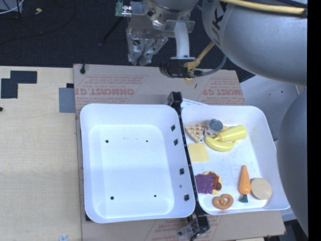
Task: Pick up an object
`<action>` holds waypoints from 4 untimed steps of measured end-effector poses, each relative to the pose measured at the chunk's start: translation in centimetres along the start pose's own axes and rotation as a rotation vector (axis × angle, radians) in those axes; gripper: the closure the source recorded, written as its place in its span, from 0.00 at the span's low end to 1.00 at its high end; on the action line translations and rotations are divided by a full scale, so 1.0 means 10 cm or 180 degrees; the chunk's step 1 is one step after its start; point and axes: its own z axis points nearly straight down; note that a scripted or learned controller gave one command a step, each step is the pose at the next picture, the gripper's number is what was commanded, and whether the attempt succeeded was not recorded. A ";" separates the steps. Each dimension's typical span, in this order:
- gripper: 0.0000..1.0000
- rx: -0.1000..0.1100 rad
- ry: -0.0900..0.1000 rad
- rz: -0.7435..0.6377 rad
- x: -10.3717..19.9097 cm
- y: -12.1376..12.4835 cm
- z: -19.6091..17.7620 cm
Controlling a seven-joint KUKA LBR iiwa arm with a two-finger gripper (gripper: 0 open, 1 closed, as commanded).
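The right bin [272, 143] holds several toy foods: a pizza slice [194, 131], a grey round piece [215, 125], a yellow banana [218, 145] under a yellow cylinder [232, 133], a cheese square [198, 152], purple grapes [204, 183], a pretzel [222, 201], a carrot [244, 179] and a beige disc [261, 188]. My gripper [145, 51] hangs high beyond the far edge of the bins, above the back of the left bin [84, 134] and well away from every object. Nothing shows in it.
The bins sit side by side on a cardboard sheet [125, 87] on a wooden bench [35, 149], joined by black clips [181, 171] along the shared wall. The arm's big grey body [261, 29] fills the upper right, over the right bin's far corner.
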 end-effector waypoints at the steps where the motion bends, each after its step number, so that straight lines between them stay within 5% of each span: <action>1: 1.00 0.0066 -0.0023 -0.0003 0.17 -0.02 1.20; 3: 1.00 0.0021 -0.0008 -0.0012 0.06 -0.01 0.18; 4: 1.00 0.0073 -0.0026 -0.0006 0.24 -0.03 1.60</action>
